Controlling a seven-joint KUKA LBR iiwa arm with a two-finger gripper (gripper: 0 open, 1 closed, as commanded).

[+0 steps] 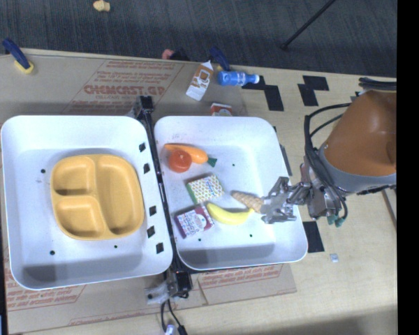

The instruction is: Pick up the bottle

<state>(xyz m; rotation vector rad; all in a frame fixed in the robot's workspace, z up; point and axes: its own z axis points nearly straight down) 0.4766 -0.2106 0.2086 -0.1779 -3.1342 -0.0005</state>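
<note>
Likely a robotics lab — white bins on a taped cardboard bench.

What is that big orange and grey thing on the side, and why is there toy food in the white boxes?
That is a robot arm, seen from a camera above the bench. At its end is a gripper, like a two-finger hand, reaching into the right bin. That bin holds a toy carrot, a banana, an ice cream cone and two small patterned packets. The left bin holds a yellow divided tray. The robot should pick up the bottle. A small blue bottle lies outside the bins on the bench. The gripper is by the cone; I cannot tell whether it holds anything.
</note>
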